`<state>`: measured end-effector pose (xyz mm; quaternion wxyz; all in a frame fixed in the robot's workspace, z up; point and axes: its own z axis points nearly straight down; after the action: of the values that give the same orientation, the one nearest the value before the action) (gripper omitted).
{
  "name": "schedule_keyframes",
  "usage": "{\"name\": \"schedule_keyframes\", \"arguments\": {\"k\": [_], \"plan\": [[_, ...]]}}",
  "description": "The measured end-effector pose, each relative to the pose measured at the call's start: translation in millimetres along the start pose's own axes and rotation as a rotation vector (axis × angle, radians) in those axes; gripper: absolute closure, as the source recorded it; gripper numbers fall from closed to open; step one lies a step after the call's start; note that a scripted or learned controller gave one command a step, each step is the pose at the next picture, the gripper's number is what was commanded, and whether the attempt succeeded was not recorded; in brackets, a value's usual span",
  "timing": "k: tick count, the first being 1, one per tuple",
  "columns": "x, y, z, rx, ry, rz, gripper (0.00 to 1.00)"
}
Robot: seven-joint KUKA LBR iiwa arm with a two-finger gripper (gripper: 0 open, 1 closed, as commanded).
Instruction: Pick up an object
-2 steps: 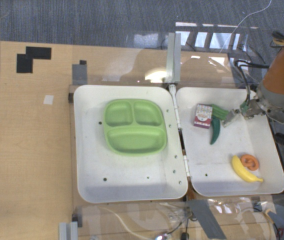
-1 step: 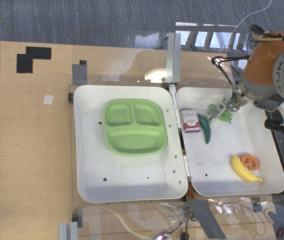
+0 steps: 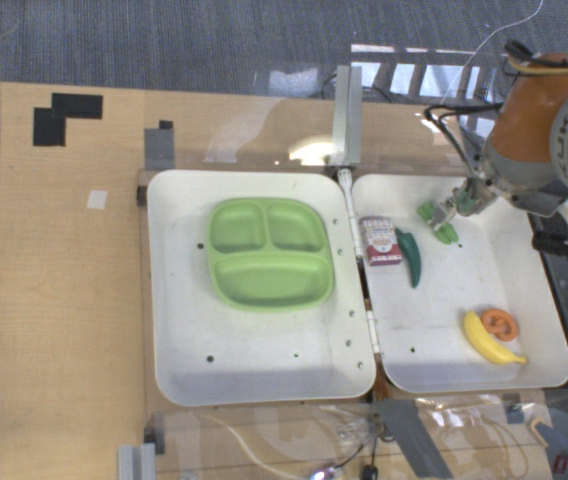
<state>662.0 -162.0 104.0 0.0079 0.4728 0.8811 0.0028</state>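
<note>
Small light-green object [image 3: 442, 226] sits in right bin [image 3: 524, 368], upper area, right at the gripper [image 3: 456, 208] tips, touching or nearly. Can't tell finger state. Dark green pepper [image 3: 410, 256] and red carton [image 3: 381, 241] just left; banana [image 3: 489, 341] well below.

Reaches in from the right, orange-banded wrist angled down-left, gripper [image 3: 451, 211] low, fingers closed on a small green piece.

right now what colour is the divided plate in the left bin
Light green divided plastic plate, clear in the camera view.
</note>
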Motion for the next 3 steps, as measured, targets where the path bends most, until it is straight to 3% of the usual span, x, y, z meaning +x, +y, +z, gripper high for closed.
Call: {"name": "schedule_keyframes", "arguments": {"k": [1,2,3], "plan": [[93,66,-84,0.005,0.007,0.095,1.0],[110,85,-118,0.004,0.007,-0.09,1.0],[110,88,-131,-0.003,0.002,-0.093,1.0]]}}
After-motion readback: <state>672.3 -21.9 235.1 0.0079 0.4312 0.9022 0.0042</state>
